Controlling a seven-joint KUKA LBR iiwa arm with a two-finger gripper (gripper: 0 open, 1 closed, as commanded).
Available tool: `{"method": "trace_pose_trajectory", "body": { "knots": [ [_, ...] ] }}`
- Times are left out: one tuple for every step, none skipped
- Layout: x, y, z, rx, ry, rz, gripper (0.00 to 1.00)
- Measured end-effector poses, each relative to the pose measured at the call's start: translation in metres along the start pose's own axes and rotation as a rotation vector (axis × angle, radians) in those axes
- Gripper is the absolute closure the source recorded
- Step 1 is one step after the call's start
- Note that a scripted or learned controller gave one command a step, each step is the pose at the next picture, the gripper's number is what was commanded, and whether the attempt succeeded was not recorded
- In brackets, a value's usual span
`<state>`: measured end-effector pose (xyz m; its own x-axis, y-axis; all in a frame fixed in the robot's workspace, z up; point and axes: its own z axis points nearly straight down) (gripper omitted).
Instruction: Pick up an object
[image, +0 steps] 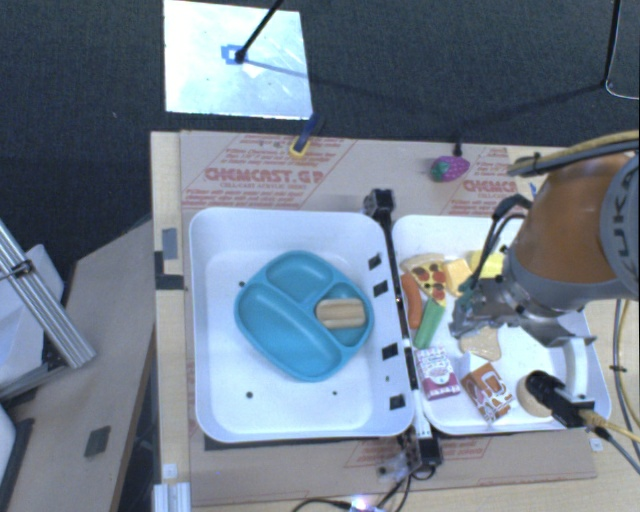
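The right bin (500, 420) holds several toy foods: a pizza slice (428, 272), a green stick (431, 322), an orange carrot-like piece (412, 297), a yellow piece (456, 275), a tan slice (482, 345), a pink-and-white carton (437, 373), an orange-and-white box (490, 391) and a brown round piece (532, 398). My gripper (472, 318) hangs low over the middle of this bin, just right of the green stick and above the tan slice. The wrist hides its fingertips, and I see nothing held.
The left bin (230, 400) holds a blue divided plate (285, 325) with a tan wooden block (341, 313) in one compartment. A purple toy (449, 168) lies on the cardboard behind the right bin. Black clips (379, 203) join the bins along the middle.
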<state>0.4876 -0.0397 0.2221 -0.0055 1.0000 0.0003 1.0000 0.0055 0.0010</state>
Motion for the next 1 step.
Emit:
{"method": "trace_pose_trajectory", "body": {
  "knots": [
    [0.0064, 0.0163, 0.0047, -0.001, 0.0, -0.001, 1.0]
  ]
}}
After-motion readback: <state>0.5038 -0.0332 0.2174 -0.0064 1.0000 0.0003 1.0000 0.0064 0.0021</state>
